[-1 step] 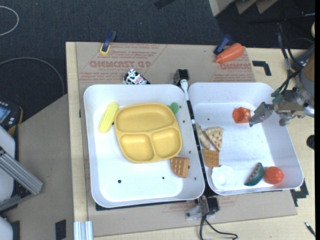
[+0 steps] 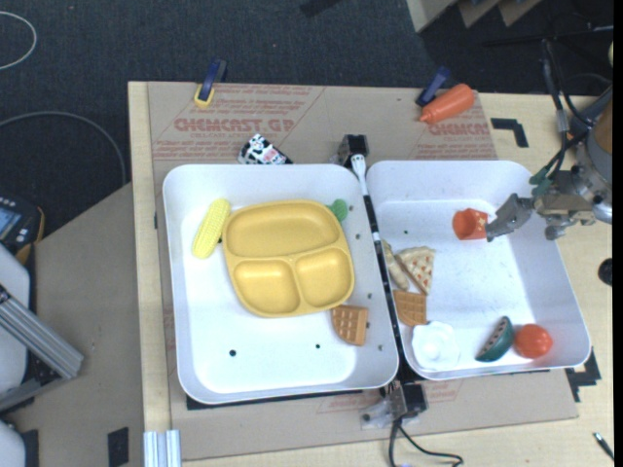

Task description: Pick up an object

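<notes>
Orange-red plastic, small and blocky: the toy piece (image 2: 470, 223) lay at about 11 o'clock in the right bin (image 2: 560, 261), well apart from the other toys. My end effector (image 2: 506, 219) sat just beside it at its 3 o'clock; I could not tell how wide it stood, and it held nothing visible. I judged the piece light, rigid, somewhat slick; best pinched across its flat sides.

A single fixed camera looks down on the bench (image 2: 292, 115) at a slant from above, far enough back to take in both white bins whole: the left bin (image 2: 195, 358) and the right bin (image 2: 555, 280) side by side. Dark floor (image 2: 146, 17) fills the top of the view. The arm (image 2: 584, 193) enters from the right edge.
</notes>
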`<state>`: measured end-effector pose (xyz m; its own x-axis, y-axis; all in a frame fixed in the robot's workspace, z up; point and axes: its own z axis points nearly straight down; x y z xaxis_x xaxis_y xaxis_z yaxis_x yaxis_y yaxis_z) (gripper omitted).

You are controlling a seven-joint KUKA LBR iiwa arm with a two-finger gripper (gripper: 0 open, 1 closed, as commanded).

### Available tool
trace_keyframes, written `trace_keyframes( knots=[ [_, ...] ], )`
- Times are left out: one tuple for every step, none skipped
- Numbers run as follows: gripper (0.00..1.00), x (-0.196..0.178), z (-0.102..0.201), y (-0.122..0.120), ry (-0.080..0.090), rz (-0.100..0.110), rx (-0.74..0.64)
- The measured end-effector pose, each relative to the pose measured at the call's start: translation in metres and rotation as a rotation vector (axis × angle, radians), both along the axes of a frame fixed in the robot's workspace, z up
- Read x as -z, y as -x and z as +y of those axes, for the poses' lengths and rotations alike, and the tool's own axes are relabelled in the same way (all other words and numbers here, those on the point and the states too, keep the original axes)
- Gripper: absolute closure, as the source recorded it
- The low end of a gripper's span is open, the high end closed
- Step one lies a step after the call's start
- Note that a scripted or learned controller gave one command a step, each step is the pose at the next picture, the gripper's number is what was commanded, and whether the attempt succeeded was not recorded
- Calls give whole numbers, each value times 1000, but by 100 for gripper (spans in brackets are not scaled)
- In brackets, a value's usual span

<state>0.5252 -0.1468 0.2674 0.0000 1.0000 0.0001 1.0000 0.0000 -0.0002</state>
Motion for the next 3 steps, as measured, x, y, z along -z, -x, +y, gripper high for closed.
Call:
trace_keyframes(
  knots=[
    [0,63,-1,-2,-2,7,1],
    [0,108,1,5,-3,7,1],
    [0,171,1,1,-3,7,0]
  ],
)
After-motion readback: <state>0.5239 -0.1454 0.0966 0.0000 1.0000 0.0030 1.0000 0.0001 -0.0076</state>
